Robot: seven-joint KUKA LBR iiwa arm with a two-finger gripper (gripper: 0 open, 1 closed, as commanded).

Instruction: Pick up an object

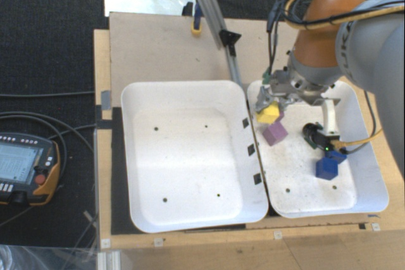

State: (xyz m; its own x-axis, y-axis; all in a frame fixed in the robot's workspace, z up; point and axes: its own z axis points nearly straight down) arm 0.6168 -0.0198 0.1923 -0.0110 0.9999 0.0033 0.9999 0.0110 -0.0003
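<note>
Camera view, from where I stand: pincer [271,101] is down in the right bin [329,210], at its back-left corner, near the wall it shares with the left bin [190,155]. Yellow block [268,114] sits directly under the pincer tip, touching or nearly so. Can't tell how far the pincer is open, or whether it has the block clamped: the wrist body covers the block's top and the contact point is too small to read. Can't tell either if the block is lifted or resting on the bin floor. Purple block [274,133] lies just beside the yellow one on the near side, possibly touching it. Blue block [328,167] is well apart, toward the bin's front right. My read on progress: approach done, target most likely the yellow block, grasp either being made or about to be. Left to do: confirm the clamp, then lift clear of the bin floor. Risk as I see it: the purple block is close enough to get nudged or dragged on the lift.
</note>
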